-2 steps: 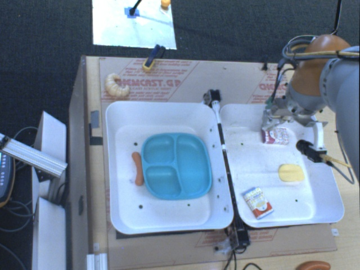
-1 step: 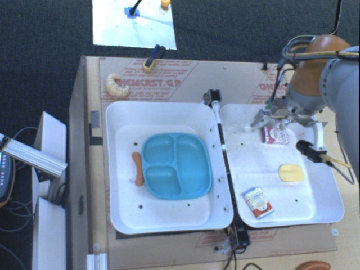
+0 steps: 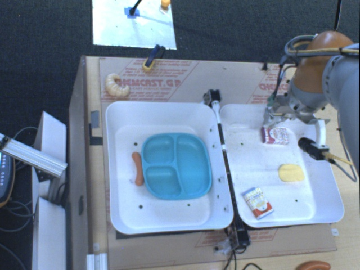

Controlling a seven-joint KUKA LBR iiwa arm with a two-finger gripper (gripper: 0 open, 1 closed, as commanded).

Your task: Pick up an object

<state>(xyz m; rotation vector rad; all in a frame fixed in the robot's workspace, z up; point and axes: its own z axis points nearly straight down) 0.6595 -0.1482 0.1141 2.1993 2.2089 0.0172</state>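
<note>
One pincer sits over red-white packet in right bin; finger state: cannot tell. Best to centre on packet, descend straight, squeeze its short sides.

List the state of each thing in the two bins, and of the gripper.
Gripper: low over the right bin's far end, just above the packet.
Packet: lying flat under the gripper.
Yellow piece: lying free in the right bin.
Small box: lying flat, askew, near the right bin's front.
Blue plate: right way up in the left bin.
Sausage: lying beside the plate, on the bin floor.
</note>
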